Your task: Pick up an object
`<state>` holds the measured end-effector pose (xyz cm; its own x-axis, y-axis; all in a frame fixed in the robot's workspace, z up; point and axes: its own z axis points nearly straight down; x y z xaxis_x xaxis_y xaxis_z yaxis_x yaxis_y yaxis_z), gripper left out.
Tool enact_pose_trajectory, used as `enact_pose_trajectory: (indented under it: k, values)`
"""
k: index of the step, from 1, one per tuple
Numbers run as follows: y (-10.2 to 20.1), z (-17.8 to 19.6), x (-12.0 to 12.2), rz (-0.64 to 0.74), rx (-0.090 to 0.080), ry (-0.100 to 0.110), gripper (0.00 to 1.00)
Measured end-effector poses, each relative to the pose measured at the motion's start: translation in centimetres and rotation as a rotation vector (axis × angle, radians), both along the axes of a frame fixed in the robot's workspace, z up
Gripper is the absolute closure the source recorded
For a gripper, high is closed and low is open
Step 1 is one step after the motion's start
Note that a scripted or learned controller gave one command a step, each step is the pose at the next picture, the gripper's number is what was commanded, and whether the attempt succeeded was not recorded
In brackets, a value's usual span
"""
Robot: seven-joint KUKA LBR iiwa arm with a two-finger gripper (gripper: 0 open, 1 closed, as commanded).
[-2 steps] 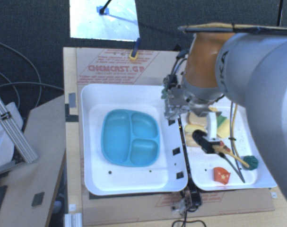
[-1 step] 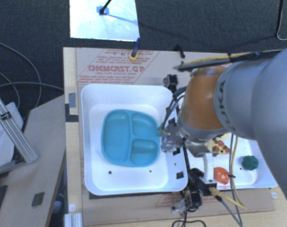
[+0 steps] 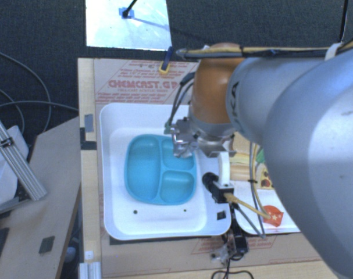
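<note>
A grey KUKA arm with an orange wrist band poises its gripper point(image 3: 184, 147) over the upper right edge of a blue divided plate point(image 3: 159, 170) lying flat in the left white bin point(image 3: 115, 173). Most of the plate lies left of and below the tool, its long axis running up-down in the view. Whether the gripper is spread or closed cannot be told from here
</note>
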<state>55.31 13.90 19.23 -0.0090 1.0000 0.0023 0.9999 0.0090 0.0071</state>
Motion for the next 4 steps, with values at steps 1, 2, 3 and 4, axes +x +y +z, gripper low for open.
enact_pose_trajectory:
  k: [1, 2, 3, 4]
  values:
    - [3.6, 3.9, -6.9, 0.001, 0.001, 0.008, 1.0]
    - [0.2, -0.4, 2.6, -0.011, -0.004, 0.003, 1.0]
    - [-0.7, 13.6, -6.1, -0.003, 0.005, -0.005, 1.0]
    - [-0.2, 13.9, -1.0, -0.004, -0.002, 0.001, 1.0]
